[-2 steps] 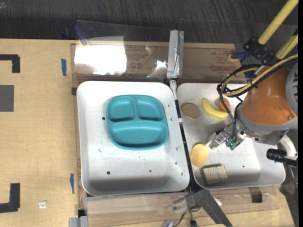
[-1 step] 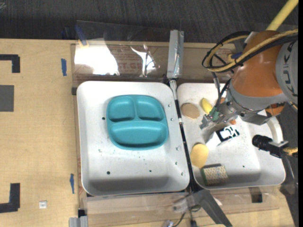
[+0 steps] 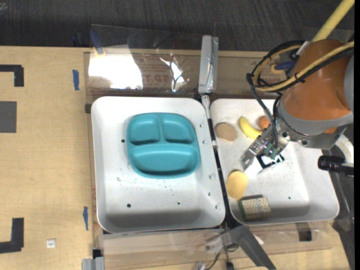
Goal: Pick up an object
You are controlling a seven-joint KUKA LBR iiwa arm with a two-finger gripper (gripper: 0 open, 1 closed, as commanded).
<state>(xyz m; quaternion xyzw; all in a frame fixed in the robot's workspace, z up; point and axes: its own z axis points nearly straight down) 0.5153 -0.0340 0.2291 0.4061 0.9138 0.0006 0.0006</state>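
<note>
My gripper [image 3: 260,155] hangs over the middle of the right bin [image 3: 315,204], reaching in from the right under the orange band of the arm. Its fingers point down-left and stand a little apart, with nothing visible between them. Around it lie a tan round object [image 3: 226,131], a yellow banana-like piece [image 3: 247,127], a small orange item [image 3: 264,122] partly behind the wrist, a yellow lemon-like piece [image 3: 237,184] and a speckled sponge-like block [image 3: 255,207]. None of them touches the gripper.
The left bin [image 3: 107,173] holds a teal divided plate [image 3: 163,144]. A clear plastic screen and a metal post [image 3: 207,66] stand behind the bins. Cables loop above the arm at upper right. A black fitting [image 3: 333,164] juts in at the right bin's edge.
</note>
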